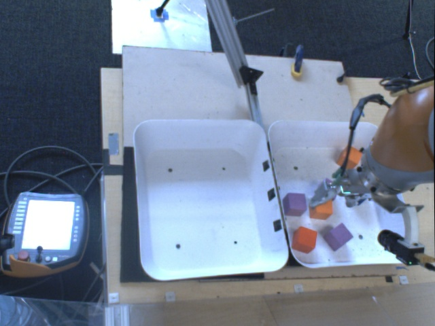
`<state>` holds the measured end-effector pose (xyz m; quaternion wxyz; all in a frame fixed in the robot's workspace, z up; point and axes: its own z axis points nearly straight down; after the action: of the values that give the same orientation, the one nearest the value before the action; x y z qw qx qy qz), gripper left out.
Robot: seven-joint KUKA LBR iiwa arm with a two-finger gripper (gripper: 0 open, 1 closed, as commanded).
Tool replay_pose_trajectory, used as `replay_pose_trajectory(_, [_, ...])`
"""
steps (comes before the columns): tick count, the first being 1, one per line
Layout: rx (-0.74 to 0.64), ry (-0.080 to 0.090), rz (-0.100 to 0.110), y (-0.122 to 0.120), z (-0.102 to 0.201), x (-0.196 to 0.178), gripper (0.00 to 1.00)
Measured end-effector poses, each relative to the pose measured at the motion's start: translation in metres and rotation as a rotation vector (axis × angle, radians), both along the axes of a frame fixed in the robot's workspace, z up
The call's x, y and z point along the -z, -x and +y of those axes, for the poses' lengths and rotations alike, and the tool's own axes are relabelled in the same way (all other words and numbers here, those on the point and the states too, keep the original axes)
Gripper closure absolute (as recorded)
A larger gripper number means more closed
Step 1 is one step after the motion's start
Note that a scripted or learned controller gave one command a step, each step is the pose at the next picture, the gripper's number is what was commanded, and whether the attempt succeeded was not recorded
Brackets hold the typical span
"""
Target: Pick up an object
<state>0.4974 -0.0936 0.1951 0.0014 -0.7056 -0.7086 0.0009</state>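
- An orange cube (322,210) lies in the right bin (299,141), about the middle of its floor, and the pincer (325,194) stands right over it, overlapping its upper edge at about 12 o'clock.
- Whether the pincer is spread or closed, I cannot tell; its metal tip is a grey blur against the white floor, and nothing can be seen gripped in it.
- A purple cube (294,204) sits just beside the orange cube at its 9 o'clock, near the wall shared by the bins.
- A second orange cube (304,239) lies at about 7 o'clock from the first, close to the bin's near rim.
- A second purple cube (338,236) lies at about 5 o'clock from the first orange cube, apart from the second orange one.
- A third orange cube (350,157) sits at about 1 o'clock, partly hidden by the arm (404,141) and a black cable.
- The arm comes in from 3 o'clock, its orange band broad above the grey wrist.
- The left bin (204,131) stands at 9 o'clock from the right one, their walls touching.
- Both bins rest on the desk (190,80), and a slanted metal pole (228,29) rises at 12 o'clock.
- A teach pendant (44,233) with a lit screen lies off the desk at 9 o'clock, on dark carpet.
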Motion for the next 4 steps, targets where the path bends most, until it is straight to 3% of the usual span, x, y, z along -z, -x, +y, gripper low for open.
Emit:
replay_pose_trajectory(1, [0.002,0.0,-0.004,-0.001,0.0,-0.002,0.0])
replay_pose_trajectory(2, [0.001,-0.001,0.002,0.002,0.008,0.057,0.0])
replay_pose_trajectory(3, [0.002,0.007,-0.026,-0.005,0.006,0.08,0.0])
replay_pose_trajectory(4, [0.002,0.008,-0.027,-0.006,0.005,0.071,1.0])
